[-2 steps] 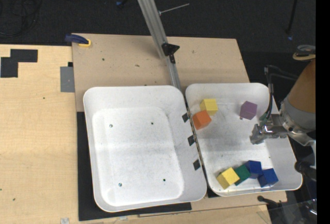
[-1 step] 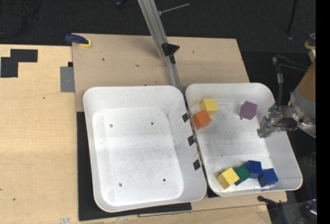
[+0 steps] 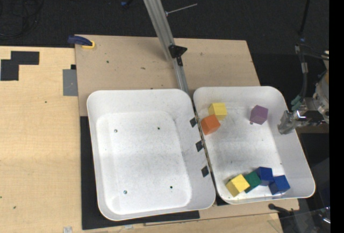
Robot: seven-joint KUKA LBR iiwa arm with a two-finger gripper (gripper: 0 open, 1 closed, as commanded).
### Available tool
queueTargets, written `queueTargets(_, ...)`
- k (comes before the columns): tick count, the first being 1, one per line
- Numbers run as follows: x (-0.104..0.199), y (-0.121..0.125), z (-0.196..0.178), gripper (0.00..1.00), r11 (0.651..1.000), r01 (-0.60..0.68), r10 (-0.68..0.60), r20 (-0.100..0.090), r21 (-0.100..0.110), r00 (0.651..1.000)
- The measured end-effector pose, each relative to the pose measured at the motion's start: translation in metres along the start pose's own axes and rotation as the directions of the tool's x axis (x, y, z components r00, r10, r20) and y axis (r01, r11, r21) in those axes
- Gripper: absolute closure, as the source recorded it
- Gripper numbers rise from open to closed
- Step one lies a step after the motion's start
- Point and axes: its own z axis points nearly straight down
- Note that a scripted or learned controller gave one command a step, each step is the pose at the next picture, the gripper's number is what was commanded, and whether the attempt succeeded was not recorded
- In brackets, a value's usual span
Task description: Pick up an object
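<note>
Both shallow white plastic bins sit nearest: left bin (image 3: 107, 106), right bin (image 3: 301, 159). Right bin holds all cubes: near cluster of yellow cube (image 3: 237, 184), green cube (image 3: 251, 180), two blue cubes (image 3: 271, 178); far side has orange cube (image 3: 210, 124) touching small yellow cube (image 3: 218, 110), and lone purple cube (image 3: 259, 114). Gripper (image 3: 287, 122) hovers at right rim, holding nothing; opening cannot be judged. Judgement: target purple cube, standing well apart; descend centred, vertical.
</note>
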Motion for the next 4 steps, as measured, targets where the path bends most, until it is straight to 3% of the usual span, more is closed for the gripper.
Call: queueTargets(4,0.207,-0.01,0.038,1.0,1.0,0.002,-0.002,-0.003,0.01,1.0)
